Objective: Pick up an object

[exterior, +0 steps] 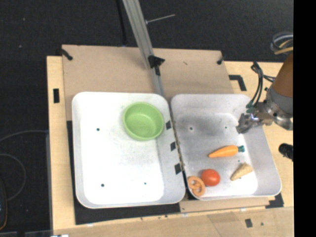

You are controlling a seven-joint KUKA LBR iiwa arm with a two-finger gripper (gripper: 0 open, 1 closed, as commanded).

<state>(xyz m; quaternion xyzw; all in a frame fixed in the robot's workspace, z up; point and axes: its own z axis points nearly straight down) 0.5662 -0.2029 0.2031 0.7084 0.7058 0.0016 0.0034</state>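
The right bin (207,107) holds an orange carrot with a green tip (225,151), a red tomato (211,177), a pretzel-like orange ring (196,185) and a beige cone-shaped piece (241,171). A green bowl (143,121) rests upright in the left bin (98,181), near its back right corner. My gripper (244,123) hangs at the right bin's right side, above and behind the carrot, with nothing visible between its fingers. The arm's grey wrist and orange band come in from the right edge.
A slanted metal pole (140,31) rises from behind the seam between the bins. A cardboard-brown bench top (143,68) surrounds both bins. Cables (259,83) loop near the arm on the right.
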